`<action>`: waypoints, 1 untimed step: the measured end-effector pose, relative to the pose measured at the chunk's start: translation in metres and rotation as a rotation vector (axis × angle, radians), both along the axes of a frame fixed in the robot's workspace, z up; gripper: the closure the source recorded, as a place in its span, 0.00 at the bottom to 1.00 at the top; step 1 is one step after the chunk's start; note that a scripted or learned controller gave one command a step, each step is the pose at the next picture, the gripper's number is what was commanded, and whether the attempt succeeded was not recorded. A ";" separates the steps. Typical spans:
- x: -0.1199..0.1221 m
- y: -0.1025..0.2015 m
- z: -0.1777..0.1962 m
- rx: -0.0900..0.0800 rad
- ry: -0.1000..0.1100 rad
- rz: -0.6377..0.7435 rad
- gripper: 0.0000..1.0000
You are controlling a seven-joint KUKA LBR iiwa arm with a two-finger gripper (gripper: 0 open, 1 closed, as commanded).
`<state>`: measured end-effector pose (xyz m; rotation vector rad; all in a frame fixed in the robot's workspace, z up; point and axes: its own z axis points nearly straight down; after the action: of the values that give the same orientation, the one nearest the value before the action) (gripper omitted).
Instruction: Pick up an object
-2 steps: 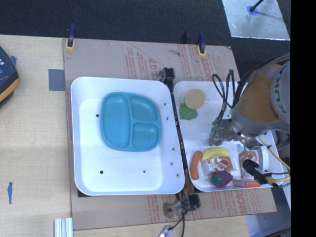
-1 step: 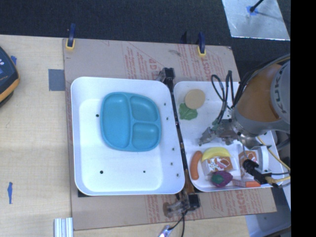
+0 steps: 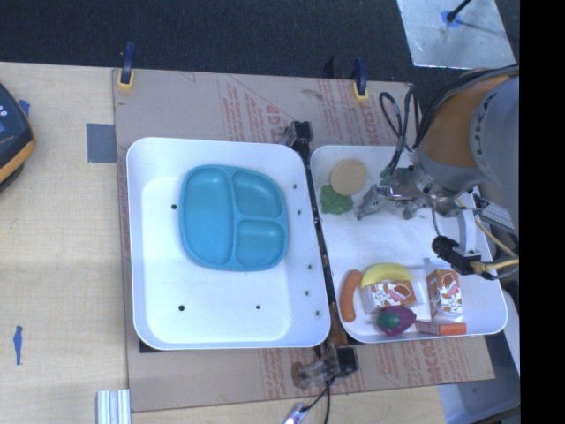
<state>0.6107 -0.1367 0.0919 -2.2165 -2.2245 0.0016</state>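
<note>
Reaching in from the right, I am hanging my grey arm [image 3: 481, 140], with its orange band, over the upper part of the right white bin [image 3: 402, 228]. My fingers [image 3: 381, 198] are pointing left and hovering just beside a green leafy toy [image 3: 335, 201] and a round tan disc [image 3: 348, 176], which are touching each other in the bin's top left corner. I am holding nothing; I cannot tell whether the fingers are spread or clenched, since they are showing too small and dark.

Other toy foods are crowding together along the bin's lower edge: a red-orange sausage [image 3: 350, 294] lying upright at the left, a yellow banana [image 3: 388, 275] above a small printed carton [image 3: 385, 294], a purple and green vegetable [image 3: 395, 320] below that, a second printed carton [image 3: 445, 293] to the right, and an orange stick [image 3: 441, 329] beneath it.

Sitting in the left white bin [image 3: 159, 325] is a blue divided plate [image 3: 233, 217], in the upper half. Both bins are resting on brown cardboard [image 3: 221, 104] on a wooden table [image 3: 53, 281].
</note>
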 end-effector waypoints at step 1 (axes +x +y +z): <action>-0.073 -0.054 0.000 0.000 0.002 -0.002 0.00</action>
<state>0.5377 -0.1902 0.0915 -2.2177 -2.2220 0.0040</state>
